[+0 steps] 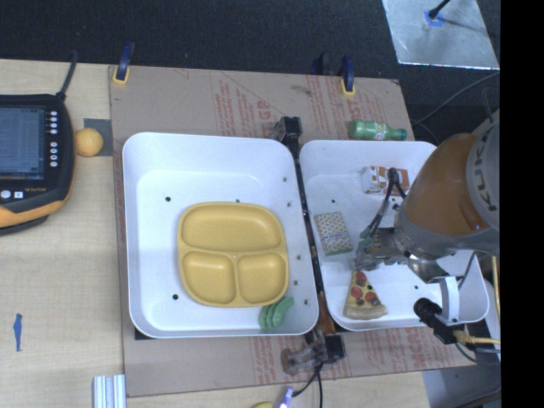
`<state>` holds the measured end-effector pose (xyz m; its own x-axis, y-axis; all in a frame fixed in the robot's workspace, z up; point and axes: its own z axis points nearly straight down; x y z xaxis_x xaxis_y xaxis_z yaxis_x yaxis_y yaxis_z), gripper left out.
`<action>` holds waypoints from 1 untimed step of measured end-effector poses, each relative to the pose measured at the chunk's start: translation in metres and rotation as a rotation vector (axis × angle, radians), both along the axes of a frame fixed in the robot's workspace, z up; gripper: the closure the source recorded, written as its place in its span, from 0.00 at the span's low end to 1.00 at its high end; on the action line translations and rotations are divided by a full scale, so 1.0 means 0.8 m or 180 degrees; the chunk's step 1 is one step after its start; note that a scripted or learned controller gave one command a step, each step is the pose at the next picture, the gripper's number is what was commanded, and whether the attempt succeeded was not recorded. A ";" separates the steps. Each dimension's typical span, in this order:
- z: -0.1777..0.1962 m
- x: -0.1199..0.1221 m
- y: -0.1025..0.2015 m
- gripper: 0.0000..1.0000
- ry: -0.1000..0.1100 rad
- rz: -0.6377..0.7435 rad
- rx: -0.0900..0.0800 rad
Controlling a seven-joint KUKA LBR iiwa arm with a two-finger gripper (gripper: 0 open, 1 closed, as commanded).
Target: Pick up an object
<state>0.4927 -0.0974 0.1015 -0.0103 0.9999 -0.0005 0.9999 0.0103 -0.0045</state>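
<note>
My gripper (366, 260) hangs low in the right bin (340, 155), at the end of the grey arm with its orange band (442, 185). It sits just above the tip of a toy pizza slice (364, 298) that lies near the bin's front edge. A small greenish patterned block (331, 232) lies just left of the gripper. A small white and orange item (379, 179) rests near the bin's back wall, partly behind the arm's cables. I see nothing held in the gripper.
The left bin (144, 228) holds a yellow divided plate (231, 252) and a green toy (275, 314) at its front right corner. A green bottle (376, 130) lies behind the right bin. At far left are a tablet controller (30, 155) and an orange ball (87, 141).
</note>
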 end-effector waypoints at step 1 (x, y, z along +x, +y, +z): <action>0.000 0.000 0.000 0.00 -0.0001 0.0000 -0.0001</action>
